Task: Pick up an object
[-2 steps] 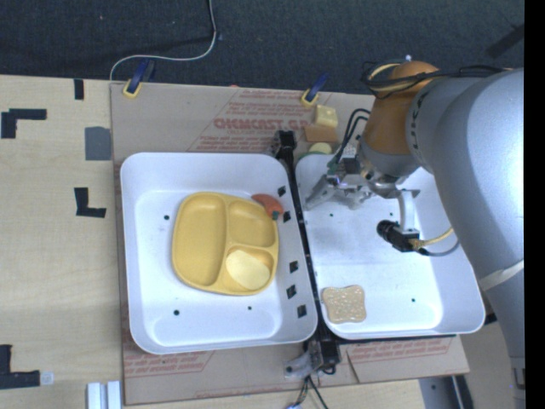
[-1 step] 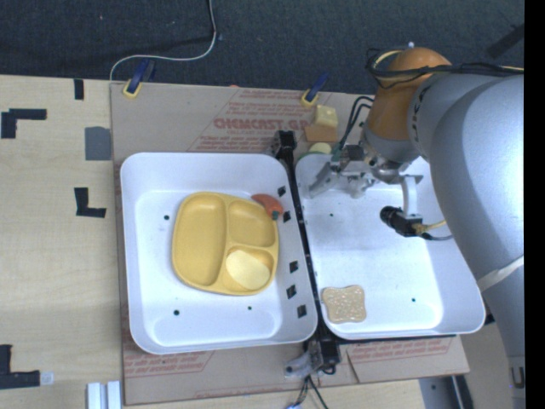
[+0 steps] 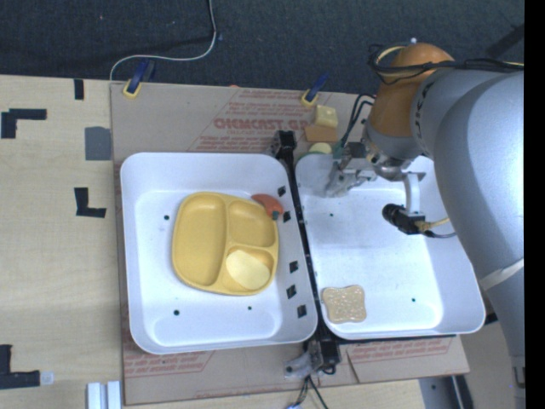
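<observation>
The grey arm is reaching in from three o'clock, its orange band showing above the wrist, and the pincer is hanging over the twelve o'clock end of the right bin, close to that bin's left wall. Whether the pincer is open or closed cannot be told, since its tips are blurring into the white of the bin. A yellow divided plate is lying in the middle of the left bin, with a pale yellow round piece sitting in the plate's compartment at five o'clock. A small red-orange item is lying just beside the plate's edge at two o'clock, near the wall between the bins. In the right bin, a tan slice of toast is lying flat at seven o'clock, well apart from the pincer. Beyond the bins, on the cardboard sheet covering the desk, a tan block is sitting near the pincer.
</observation>
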Controlling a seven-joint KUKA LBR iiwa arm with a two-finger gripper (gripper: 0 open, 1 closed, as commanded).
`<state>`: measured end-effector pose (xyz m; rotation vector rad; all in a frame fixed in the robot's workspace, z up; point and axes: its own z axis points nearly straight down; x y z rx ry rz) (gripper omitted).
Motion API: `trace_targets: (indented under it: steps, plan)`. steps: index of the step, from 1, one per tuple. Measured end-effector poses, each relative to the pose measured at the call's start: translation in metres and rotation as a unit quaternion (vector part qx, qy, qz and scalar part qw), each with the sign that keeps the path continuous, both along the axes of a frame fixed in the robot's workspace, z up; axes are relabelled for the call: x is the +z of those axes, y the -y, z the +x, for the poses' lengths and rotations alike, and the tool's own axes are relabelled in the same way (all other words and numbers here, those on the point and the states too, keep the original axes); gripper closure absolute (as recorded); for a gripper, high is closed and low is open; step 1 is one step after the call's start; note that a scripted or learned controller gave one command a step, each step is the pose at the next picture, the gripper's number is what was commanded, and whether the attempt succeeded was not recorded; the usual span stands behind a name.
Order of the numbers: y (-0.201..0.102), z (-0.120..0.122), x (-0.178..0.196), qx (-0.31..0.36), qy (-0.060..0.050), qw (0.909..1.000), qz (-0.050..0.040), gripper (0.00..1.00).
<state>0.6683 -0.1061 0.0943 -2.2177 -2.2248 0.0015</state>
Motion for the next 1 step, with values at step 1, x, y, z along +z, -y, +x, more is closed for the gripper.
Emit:
trace_targets:
  steps: [1]
  plan:
    - [-0.101,-0.0432,0.1072,0.004,0.003,1.0,0.0025,1.0]
